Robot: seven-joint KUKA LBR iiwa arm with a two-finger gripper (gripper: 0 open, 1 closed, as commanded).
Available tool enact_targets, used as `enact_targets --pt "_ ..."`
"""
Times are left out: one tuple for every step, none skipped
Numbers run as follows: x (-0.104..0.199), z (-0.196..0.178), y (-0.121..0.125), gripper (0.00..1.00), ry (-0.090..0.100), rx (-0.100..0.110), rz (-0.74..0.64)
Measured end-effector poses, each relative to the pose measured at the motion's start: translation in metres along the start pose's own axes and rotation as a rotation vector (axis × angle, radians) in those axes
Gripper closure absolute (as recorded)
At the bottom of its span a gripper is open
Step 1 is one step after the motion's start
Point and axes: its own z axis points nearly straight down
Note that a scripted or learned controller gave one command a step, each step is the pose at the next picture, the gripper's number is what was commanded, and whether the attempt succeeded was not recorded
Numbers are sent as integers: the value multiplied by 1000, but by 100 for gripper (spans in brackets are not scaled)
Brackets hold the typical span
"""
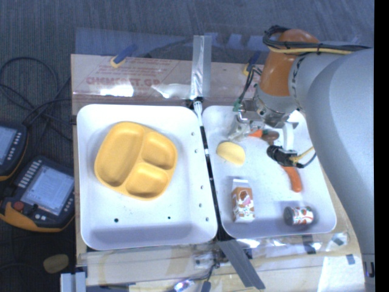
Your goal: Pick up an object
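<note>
Lemon (231, 152) sits just beside gripper (243, 126) in right bin (322, 221), approach step; fingers' state can't be told, next needs descent w/ centring.

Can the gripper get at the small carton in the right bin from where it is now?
Probably yes. The carton lies apart from the lemon and the can, with bare bin floor around it, and the gripper sits over the same bin, nothing between.
</note>
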Motion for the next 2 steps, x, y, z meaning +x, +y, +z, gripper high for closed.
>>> enact_targets --pt "-19 6 -15 100 9 -27 382" --pt "-89 8 6 100 9 10 836"
